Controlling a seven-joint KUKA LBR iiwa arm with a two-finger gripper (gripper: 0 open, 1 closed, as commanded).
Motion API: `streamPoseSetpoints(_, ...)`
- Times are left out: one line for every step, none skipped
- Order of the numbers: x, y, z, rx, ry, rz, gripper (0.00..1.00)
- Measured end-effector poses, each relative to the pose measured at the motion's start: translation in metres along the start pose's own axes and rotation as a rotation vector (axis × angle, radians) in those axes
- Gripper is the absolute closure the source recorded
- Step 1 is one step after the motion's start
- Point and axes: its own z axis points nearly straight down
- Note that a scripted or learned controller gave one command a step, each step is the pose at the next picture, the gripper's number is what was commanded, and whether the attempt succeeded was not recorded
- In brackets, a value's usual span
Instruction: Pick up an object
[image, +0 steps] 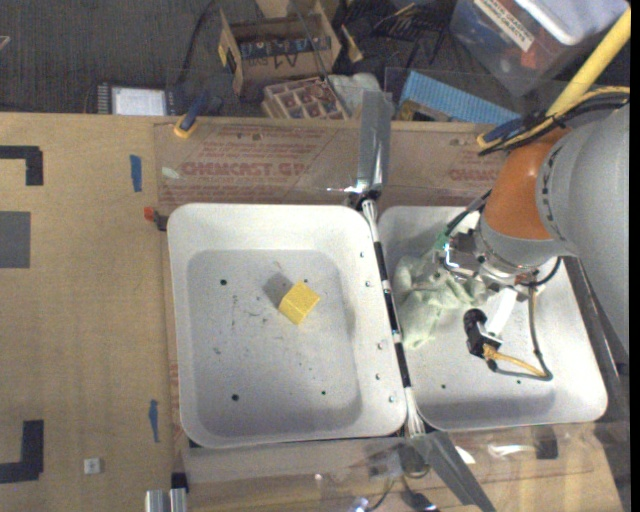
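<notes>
Cardboard-topped bench (80, 330) carries two white bins, clutter behind. Whether the gripper (452, 268) is wide or narrow I cannot tell; it hangs low in the right bin (560, 400), at a pale green soft object (425, 300) near the bin's left wall. A yellow block (299, 302) lies in the left bin (200, 240). Seemingly the grasp step; next, close and lift.
</notes>
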Motion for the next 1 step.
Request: streamPoseSetpoints(0.0015, 0.0016, -0.0116, -0.005, 0.002, -0.002, 1.0)
